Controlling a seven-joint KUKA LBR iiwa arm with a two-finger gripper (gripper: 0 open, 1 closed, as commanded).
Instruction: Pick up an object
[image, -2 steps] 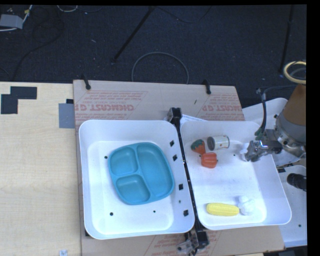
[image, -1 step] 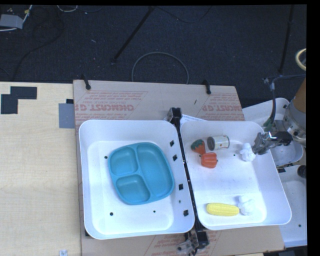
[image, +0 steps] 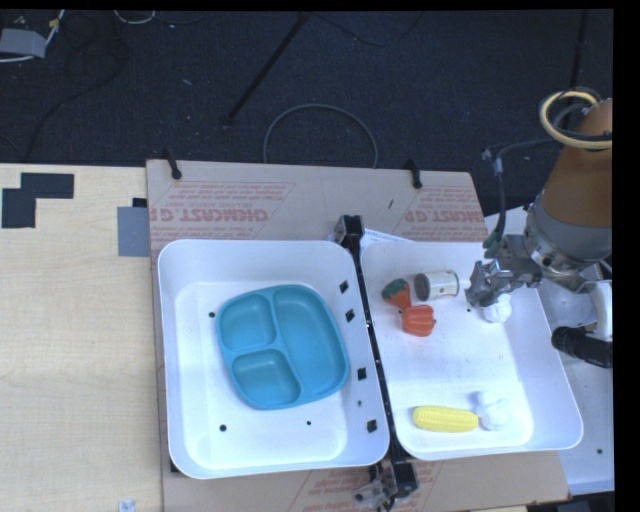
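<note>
White lump (image: 495, 311), small, pale, rounded, in right bin (image: 560, 400) at far right, just under gripper (image: 487, 291); likely target, tho task names no specific obj. Gripper low over it at bin's far-right wall, touching or just above, can't tell which. Can't tell grip state at this res, nor whether anything held.

Risks: lump close to bin wall, so could catch rim or shove obj into corner instead of closing round it. Small + smooth-looking, may squirt out on closing. White on white, poor contrast, easy to misjudge centre.

Other candidates in same bin: orange pepper-like toy (image: 419, 320) and small cylinder w/ dark end (image: 436, 286) left of gripper, near each other; another orange-green bit (image: 398, 292) beside those. Yellow corn cob (image: 445, 420) at near side, touching or just beside second white piece (image: 492, 410). Blue divided plate (image: 282, 345) in left bin (image: 190, 400).
</note>
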